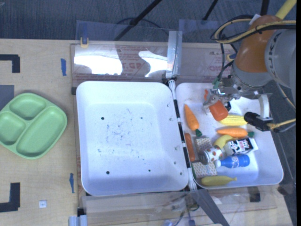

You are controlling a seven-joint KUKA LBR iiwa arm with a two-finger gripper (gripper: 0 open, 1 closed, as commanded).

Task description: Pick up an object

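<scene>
My gripper (219, 98) hangs over the back of the right bin (270, 166), under the orange wrist band. An orange block (218, 110) sits right at the gripper's tip, tilted; whether it is gripped or merely lies below, I cannot tell. An orange carrot (191, 117) lies just to its left by the bin's wall. To the block's right a yellow corn-like piece (233, 120) lies above an orange piece (233, 132). Nearer the front are a black-and-white carton (242, 146), a blue bottle (235, 162) and a yellow banana (219, 180).
The left bin (127, 135) has only pen marks on its floor. A green divided plate (30, 125) rests on the bench at far left. Several small toys crowd the right bin's left side around a red stick (189, 145). Cables loop above the arm.
</scene>
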